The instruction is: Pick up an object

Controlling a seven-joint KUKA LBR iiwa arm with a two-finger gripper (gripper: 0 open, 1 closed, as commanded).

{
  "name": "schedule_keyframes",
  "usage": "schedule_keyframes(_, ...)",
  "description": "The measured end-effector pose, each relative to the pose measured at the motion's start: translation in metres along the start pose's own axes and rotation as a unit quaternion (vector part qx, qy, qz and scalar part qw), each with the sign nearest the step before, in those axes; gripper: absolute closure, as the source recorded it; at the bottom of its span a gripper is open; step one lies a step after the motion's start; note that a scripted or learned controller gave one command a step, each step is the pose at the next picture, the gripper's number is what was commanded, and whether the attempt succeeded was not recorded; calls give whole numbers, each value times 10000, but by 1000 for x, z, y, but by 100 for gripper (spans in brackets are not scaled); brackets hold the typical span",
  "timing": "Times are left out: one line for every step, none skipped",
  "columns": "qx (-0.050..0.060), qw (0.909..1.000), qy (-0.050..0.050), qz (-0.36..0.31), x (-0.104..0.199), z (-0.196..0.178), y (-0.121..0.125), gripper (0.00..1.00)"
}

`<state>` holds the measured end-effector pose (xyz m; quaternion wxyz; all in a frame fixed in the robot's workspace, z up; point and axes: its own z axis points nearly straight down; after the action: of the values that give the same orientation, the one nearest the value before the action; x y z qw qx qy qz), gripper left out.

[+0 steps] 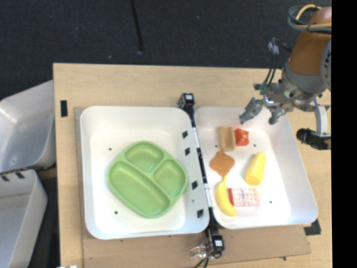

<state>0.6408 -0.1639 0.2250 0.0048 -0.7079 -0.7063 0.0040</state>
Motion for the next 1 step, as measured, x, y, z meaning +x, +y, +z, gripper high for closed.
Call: schedule_keyframes(-70, 10000, -7, -12, 0, -9, 3, 0)
